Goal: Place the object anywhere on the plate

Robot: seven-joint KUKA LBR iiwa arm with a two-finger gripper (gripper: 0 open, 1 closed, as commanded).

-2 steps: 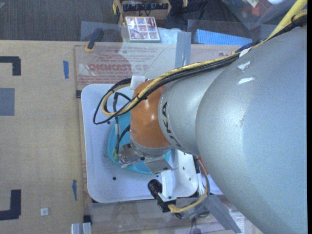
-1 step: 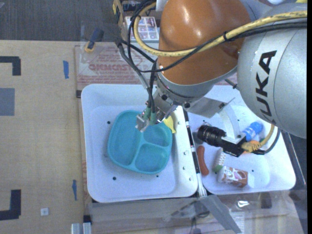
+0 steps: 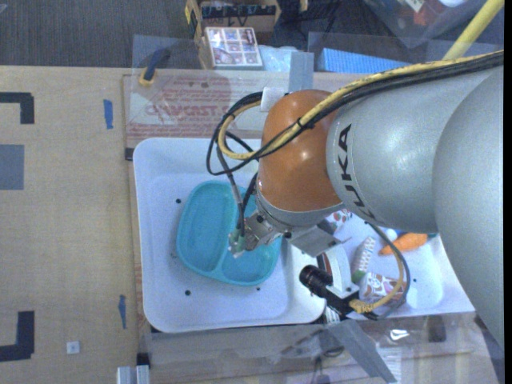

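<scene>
Camera view: gripper sits over the blue plate
Fingers: you cannot tell their state
Advice: release low, near the plate's middle

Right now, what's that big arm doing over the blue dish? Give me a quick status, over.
Hand low over the blue plate, left bin. Object in hand: cannot tell. Arm covers most of the right bin; orange item beside it.

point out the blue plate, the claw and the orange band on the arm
blue plate [image 3: 204, 230]: camera view, on its bare left compartment
claw [image 3: 238, 245]: camera view, at its tip over the plate's right part
orange band [image 3: 292, 154]: camera view, middle of the orange dome
</scene>
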